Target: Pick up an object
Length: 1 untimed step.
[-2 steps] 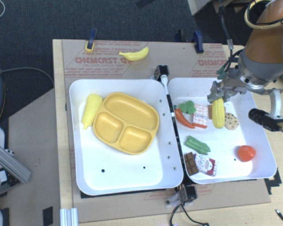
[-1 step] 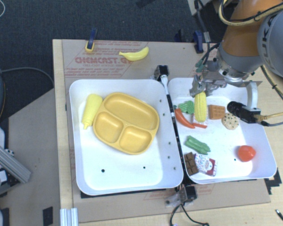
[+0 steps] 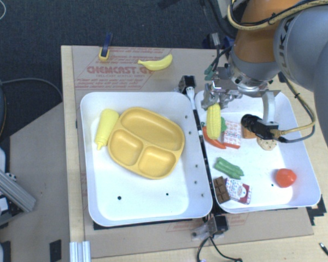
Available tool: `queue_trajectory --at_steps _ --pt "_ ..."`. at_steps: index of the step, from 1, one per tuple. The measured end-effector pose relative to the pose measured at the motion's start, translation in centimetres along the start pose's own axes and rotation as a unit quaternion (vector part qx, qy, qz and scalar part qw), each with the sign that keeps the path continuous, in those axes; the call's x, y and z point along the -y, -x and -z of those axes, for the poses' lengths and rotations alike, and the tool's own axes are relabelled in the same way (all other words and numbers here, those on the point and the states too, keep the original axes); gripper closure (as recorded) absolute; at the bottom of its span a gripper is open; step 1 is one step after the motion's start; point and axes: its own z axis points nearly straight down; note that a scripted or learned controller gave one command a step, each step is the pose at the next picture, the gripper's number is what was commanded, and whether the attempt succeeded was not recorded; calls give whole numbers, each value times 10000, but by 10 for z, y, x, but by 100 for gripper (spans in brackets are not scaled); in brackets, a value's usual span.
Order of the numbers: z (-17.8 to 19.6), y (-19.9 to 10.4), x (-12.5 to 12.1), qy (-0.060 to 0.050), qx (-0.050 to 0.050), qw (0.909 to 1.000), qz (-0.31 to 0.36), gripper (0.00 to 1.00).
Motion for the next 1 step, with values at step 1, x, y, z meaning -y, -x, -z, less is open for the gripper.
queue_trajectory --at_steps 1 --pt "-2 -13 10 -27 0 10000 -19 100"
